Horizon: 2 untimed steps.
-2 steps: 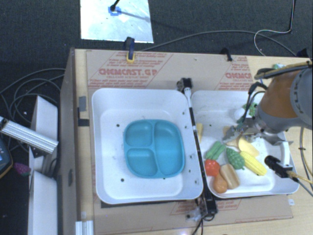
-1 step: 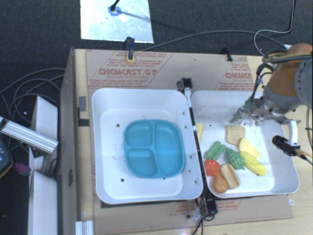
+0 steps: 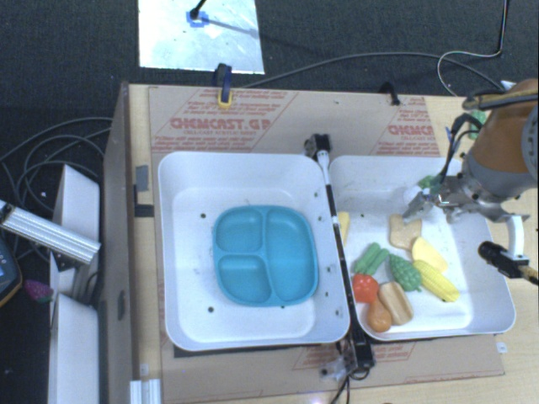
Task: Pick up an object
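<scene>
The right bin (image 3: 472, 318) holds several toy foods. A tan piece (image 3: 402, 231) lies next to a yellow piece (image 3: 428, 253) and a corn cob (image 3: 440, 283). Nearer the divider are a green pod (image 3: 370, 259), a bumpy green piece (image 3: 405, 273), a red tomato (image 3: 365, 288), a brown bun (image 3: 396, 301) and an orange piece (image 3: 379, 316). A small yellow piece (image 3: 344, 225) leans on the bin's left wall. My gripper (image 3: 418, 207) hangs low over the bin's back right part, just above and behind the tan piece. Nothing shows in its grasp.
The left bin (image 3: 189, 225) holds a blue divided plate (image 3: 265, 255). A black divider clip (image 3: 320, 148) sits between the bins at the back. The arm's orange band (image 3: 501, 137) overhangs the right bin's far corner. Cables run along the bench's left and back.
</scene>
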Motion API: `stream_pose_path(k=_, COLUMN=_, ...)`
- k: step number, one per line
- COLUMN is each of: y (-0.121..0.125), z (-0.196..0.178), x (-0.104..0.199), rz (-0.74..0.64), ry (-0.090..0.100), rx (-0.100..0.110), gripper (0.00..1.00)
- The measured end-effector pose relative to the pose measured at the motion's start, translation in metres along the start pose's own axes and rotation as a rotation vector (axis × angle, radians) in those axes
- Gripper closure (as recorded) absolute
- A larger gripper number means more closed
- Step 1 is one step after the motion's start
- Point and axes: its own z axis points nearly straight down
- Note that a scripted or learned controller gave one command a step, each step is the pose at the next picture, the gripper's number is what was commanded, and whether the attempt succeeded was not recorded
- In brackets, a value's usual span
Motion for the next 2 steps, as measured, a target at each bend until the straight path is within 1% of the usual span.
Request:
stream_pose_path(k=1, y=-0.074, z=0.02, x=0.063, rz=0.0, ry=0.002, rx=0.002, gripper=0.0)
stream_pose_path(k=2, y=-0.098, z=0.039, x=0.066, rz=0.0, ry=0.001, rx=0.001, gripper=0.0)
